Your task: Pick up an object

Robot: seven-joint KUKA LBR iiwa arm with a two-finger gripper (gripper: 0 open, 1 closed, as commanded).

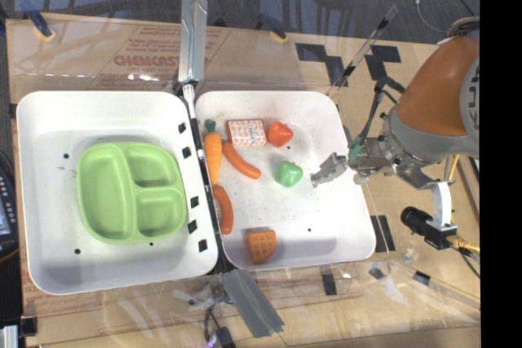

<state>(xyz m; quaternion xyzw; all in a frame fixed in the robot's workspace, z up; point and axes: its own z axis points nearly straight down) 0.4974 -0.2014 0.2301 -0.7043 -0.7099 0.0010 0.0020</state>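
Observation:
The right bin holds toy food: a carrot along its left wall, an orange sausage, a wafer block, a red pepper, a green pepper, another orange sausage and a waffle piece. My gripper hangs over the bin's right side, just right of the green pepper and apart from it. Nothing shows between its fingers.
The left bin carries a green divided plate. A grey strip stands at the back where the bins meet. Cables and a stand crowd the bench right of the bins.

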